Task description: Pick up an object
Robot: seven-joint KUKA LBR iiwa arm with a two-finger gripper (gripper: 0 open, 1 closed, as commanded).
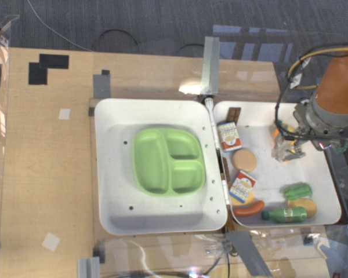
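Two bins: left (104, 213) holds a green tray (167, 161), right (330, 213) toy food; fingers' (287, 150) state unclear.

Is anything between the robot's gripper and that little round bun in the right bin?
Nothing visible. The gripper hangs over bare bin floor in the right bin, and the stretch leftward to the round bun holds no object.

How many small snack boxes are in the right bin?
2: one snack box near the bin's top left, another lower down beside the sausage. More may hide under the arm.
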